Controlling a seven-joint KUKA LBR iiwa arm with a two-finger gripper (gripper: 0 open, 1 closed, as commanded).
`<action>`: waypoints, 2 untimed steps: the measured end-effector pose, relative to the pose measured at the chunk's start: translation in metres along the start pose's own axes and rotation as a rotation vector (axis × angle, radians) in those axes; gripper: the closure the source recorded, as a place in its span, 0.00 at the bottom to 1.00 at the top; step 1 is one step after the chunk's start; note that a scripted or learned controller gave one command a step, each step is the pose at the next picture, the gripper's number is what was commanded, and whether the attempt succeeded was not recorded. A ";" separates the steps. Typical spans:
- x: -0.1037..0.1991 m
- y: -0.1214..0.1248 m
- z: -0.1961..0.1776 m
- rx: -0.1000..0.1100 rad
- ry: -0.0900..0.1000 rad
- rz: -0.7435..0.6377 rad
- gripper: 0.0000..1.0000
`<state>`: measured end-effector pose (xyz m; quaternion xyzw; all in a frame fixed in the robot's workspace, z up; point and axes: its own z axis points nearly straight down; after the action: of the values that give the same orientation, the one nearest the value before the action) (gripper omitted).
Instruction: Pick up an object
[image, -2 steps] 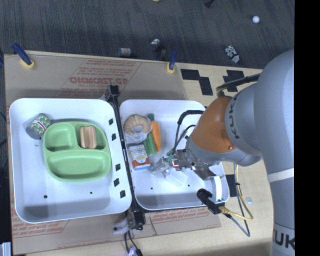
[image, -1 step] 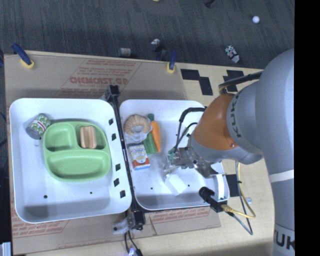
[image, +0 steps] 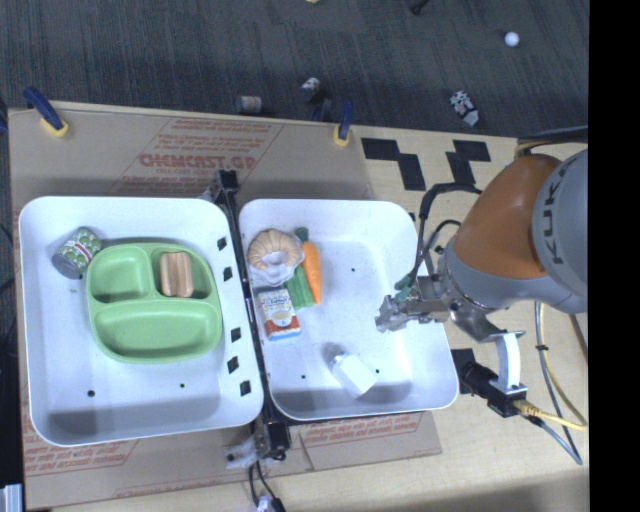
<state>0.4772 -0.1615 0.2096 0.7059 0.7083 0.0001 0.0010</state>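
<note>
My gripper (image: 392, 314) hangs over the right bin's (image: 385, 228) bare side, jaws' state indiscernible, well apart from the cup (image: 351, 372) and carrot (image: 311, 272).

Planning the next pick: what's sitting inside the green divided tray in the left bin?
A small tan, bread-like block sits in the upper right compartment of the green divided tray. The other compartments show bare green. Whatever lies under the tray is covered.
</note>
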 end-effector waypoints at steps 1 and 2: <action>0.000 0.000 0.000 0.001 0.000 -0.001 0.00; -0.030 0.055 0.108 0.007 0.002 -0.004 0.00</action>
<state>0.5324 -0.1917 0.1021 0.7044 0.7098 -0.0015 -0.0022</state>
